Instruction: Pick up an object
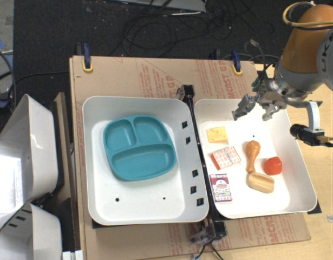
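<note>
Hovering over right bin [296, 199], fingers [243, 108] spread.

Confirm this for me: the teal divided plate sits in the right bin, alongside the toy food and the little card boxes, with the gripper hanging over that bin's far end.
Not right on one count. The camera view shows the teal divided plastic plate alone in the left white bin. The toy food and the little card boxes do lie in the right white bin, with the gripper over that bin's far end.
</note>
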You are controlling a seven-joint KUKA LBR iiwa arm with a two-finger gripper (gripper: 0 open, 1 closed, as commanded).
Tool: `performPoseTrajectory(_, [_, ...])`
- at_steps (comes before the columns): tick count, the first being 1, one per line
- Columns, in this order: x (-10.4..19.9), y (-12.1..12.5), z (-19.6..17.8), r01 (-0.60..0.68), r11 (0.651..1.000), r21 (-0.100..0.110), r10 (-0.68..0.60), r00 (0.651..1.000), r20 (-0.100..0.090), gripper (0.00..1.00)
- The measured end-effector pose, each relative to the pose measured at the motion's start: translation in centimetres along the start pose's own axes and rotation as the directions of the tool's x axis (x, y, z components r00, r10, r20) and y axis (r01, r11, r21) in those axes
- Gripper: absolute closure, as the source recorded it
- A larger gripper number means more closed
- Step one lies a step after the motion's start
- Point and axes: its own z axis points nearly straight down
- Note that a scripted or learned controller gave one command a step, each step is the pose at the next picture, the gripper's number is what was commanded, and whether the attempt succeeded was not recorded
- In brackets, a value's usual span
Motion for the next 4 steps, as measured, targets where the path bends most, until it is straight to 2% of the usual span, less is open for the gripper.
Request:
performPoseTrajectory(1, [0.0, 0.2, -0.8, 0.002, 1.0, -0.013, -0.002, 1.0, 0.002, 0.0])
performPoseTrajectory(3, [-0.3, 0.1, 11.9, 0.0, 1.0, -0.01, 0.0, 1.0, 0.001, 0.0])
performPoseTrajectory(4, [-0.2, 0.3, 13.0, 0.0, 1.0, -0.016, 0.0, 1.0, 0.001, 0.0])
